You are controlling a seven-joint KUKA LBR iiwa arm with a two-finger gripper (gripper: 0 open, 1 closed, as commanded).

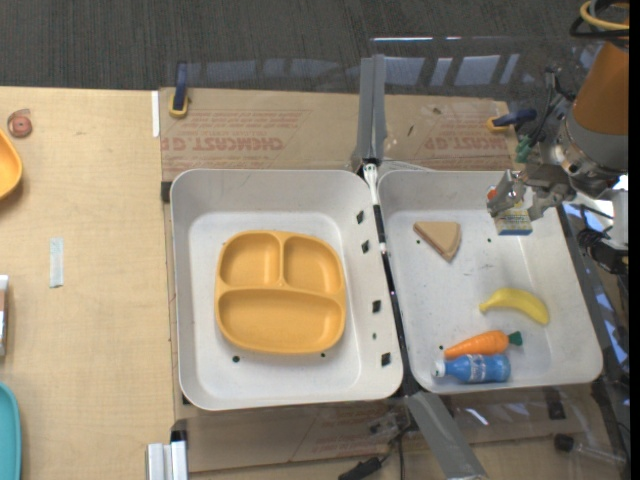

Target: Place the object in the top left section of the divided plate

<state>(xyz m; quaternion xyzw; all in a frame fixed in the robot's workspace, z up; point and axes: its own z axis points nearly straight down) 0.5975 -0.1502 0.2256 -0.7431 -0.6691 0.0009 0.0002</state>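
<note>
Camera view, gripper [513, 211] over right bin's [575, 298] far edge, finger state indiscernible, bread wedge [439, 238] just left of it, apart, divided plate [281, 291] in left bin [192, 298].

Arm [605, 93] entering at upper right of frame, orange band at the right edge, grey wrist angled down and toward the left. Gripper [512, 211] low at right of centre in the upper half, tip pointing downward. Jaws' spacing not readable from this angle.
</note>
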